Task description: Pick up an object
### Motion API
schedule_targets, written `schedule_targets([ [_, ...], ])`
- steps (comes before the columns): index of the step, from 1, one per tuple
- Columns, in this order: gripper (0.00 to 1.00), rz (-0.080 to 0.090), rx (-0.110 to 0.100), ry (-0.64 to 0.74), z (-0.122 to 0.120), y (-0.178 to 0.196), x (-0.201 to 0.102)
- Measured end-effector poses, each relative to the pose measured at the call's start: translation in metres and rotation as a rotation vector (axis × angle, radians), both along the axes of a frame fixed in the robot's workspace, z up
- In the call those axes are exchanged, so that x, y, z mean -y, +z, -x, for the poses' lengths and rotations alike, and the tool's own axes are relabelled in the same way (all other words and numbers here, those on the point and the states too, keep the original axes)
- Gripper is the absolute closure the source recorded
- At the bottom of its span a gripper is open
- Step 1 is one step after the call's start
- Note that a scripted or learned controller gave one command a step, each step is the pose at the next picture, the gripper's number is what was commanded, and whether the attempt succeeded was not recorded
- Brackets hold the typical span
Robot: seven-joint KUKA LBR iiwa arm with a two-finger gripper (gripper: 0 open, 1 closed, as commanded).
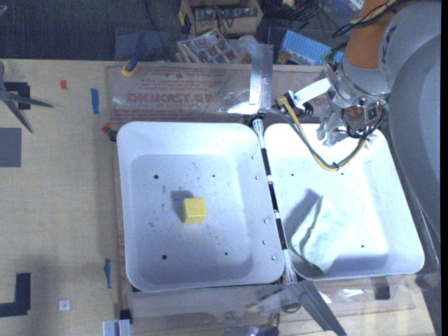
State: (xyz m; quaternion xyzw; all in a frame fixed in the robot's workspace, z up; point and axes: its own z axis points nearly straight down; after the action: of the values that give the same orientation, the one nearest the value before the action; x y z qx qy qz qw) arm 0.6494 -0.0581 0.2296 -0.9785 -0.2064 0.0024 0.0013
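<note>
A small yellow cube (pixel 194 210) lies near the middle of the left bin (pixel 140 145). A crumpled white cloth (pixel 323 233) rests in the lower left part of the right bin (pixel 392 187). My gripper (pixel 333 133) hangs over the back edge of the right bin, well above and behind the cloth and far to the right of the cube. Nothing shows between its fingers. A yellow cable loops down from the wrist over the bin floor.
A clear plastic sheet (pixel 189 89) with red lettering lies behind the bins. Cluttered boxes and cables sit beyond the bench's far edge. The grey arm (pixel 420 82) covers the right bin's far right side. Bare wooden bench spreads to the left.
</note>
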Motion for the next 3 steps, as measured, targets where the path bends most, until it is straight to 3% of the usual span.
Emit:
schedule_targets([
  [1,1.00,0.002,0.006,-0.220,-0.004,0.081,-0.006],
  [2,1.00,0.001,0.000,-0.217,0.006,-0.006,0.030],
  [3,1.00,0.002,0.001,-0.214,0.050,0.053,0.048],
])
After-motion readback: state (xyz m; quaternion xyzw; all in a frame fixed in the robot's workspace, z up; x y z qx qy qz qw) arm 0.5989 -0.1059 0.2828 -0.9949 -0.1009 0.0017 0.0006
